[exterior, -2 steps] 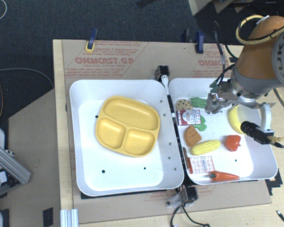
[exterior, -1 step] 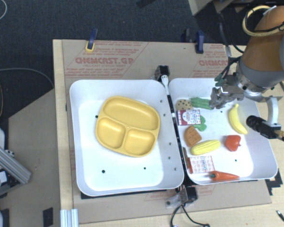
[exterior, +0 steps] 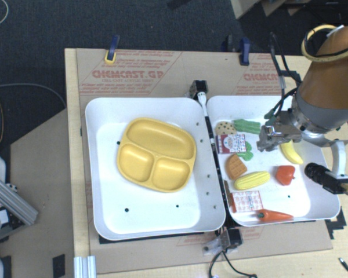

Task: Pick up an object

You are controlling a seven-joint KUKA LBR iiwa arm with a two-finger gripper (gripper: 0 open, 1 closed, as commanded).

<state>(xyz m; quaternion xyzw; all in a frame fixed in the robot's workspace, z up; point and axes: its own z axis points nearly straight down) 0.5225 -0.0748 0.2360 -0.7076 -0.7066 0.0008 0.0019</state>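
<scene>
Arm [exterior: 327, 80]: grey with an orange band, reaching in from the right over the right bin [exterior: 319, 204].
Gripper [exterior: 269, 136]: hangs over the upper middle of the right bin, pointing left; whether it is spread or closed cannot be told from this angle, and nothing can be seen held in it.
Banana [exterior: 291, 152]: yellow, just beside the gripper on its lower right, partly under the wrist.
Green vegetable [exterior: 247, 126]: just left of the gripper, near the bin's upper edge.
Red tomato [exterior: 285, 174]: below the gripper, a little apart from it.
Corn cob [exterior: 252, 180]: lower left of the gripper, next to the tomato.
Bread slice [exterior: 236, 166]: left of the corn, touching or nearly touching it.
Carrot [exterior: 274, 216]: near the bin's front edge, well apart from the gripper.
Red-and-white packets [exterior: 232, 143]: one left of the gripper, possibly overlapping a green piece; another [exterior: 246, 201] above the carrot.
Left bin [exterior: 104, 213]: holds a yellow divided plate [exterior: 156, 154], well apart from the gripper.
</scene>
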